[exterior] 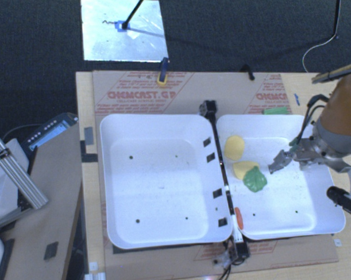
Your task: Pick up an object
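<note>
Two shallow white plastic bins sit side by side on a brown cardboard-covered bench (179,90) in the middle of the frame. The left white bin (115,130) takes up the centre-left, and the right white bin (282,222) the centre-right. A black divider strip with clips (218,164) runs between them.

The grey arm with an orange band (341,110) enters from the right edge, and most of its body is cut off there. Its two-finger gripper (277,162) hangs over the right bin, pointing left toward the objects; the tips are small, blurred and grey against the white floor, so whether they are apart or together cannot be told. Nothing can be seen between them.

Three objects lie in the left part of the right bin, near the divider. A round pale yellow object (234,146) sits uppermost. Below it is a second yellow lump (243,169), touching and partly overlapped by a flat green leaf-shaped object (255,180). The gripper tip is just beside the green object's upper right. A small orange-red piece (239,218) lies at the divider's lower end; its shape is too small to make out.
</note>
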`<state>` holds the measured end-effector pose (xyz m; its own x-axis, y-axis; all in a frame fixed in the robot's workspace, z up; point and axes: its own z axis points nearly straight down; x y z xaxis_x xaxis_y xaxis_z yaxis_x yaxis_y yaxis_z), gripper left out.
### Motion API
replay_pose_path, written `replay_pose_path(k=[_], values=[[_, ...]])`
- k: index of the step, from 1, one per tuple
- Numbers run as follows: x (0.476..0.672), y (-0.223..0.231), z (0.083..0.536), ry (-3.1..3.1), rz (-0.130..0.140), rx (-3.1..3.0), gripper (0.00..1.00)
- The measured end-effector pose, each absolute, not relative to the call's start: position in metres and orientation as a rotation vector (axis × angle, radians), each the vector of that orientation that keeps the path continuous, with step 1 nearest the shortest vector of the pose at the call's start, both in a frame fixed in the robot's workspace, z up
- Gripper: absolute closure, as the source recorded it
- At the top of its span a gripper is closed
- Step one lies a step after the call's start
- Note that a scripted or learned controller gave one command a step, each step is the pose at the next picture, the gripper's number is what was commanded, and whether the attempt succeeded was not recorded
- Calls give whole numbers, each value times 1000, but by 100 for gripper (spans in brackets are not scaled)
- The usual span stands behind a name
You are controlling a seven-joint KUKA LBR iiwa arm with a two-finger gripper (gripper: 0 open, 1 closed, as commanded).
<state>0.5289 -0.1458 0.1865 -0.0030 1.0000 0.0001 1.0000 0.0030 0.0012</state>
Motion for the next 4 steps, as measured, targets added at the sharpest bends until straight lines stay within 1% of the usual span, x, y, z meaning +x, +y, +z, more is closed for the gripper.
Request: replay_pose_path(k=[1,2,3,4], values=[[530,-146,197,2225,5,2213,100],[517,-176,347,2210,13,2206,100],[497,-153,447,2218,13,2205,100],[487,-118,541,2223,14,2203,100]])
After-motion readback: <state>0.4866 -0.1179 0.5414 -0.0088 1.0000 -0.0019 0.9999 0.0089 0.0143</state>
